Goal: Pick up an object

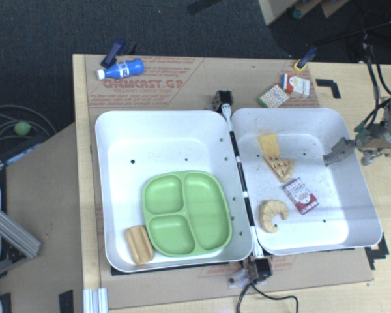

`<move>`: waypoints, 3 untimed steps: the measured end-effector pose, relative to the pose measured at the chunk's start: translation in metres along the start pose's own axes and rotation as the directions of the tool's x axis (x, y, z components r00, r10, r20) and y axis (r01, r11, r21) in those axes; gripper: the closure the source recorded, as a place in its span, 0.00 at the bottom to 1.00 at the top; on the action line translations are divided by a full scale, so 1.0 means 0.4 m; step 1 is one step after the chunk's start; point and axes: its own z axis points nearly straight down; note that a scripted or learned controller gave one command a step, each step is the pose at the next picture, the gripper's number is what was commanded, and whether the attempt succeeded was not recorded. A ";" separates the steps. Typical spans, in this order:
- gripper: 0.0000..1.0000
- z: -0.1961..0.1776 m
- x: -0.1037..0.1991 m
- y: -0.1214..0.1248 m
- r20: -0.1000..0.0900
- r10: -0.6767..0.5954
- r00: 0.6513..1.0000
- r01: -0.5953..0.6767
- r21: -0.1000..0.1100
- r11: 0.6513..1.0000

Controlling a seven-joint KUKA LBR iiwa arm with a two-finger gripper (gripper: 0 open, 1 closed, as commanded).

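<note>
The right bin (352,230) holds a yellow cheese wedge (268,143), a waffle piece (280,168), a red and white packet (300,195) and a croissant (272,214). In the left bin (117,142) lie a green divided plate (184,212) and a tan bread slice (139,244). My gripper (343,150) hangs over the right bin's far right side, well apart from the packet and the waffle. Nothing is seen in its grasp.
Beyond the bins, a blue and white bottle (120,68) lies on the bench at the back left. Small boxes (284,91) sit behind the right bin. Cables (376,87) hang at the right edge near the arm.
</note>
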 end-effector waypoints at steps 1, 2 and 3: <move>0.00 0.189 0.192 0.040 -0.003 -0.002 1.000 0.002 0.003 1.000; 0.00 0.308 0.180 0.080 -0.002 0.000 1.000 0.000 0.004 1.000; 0.00 0.307 0.174 -0.106 -0.001 0.001 1.000 -0.001 0.003 1.000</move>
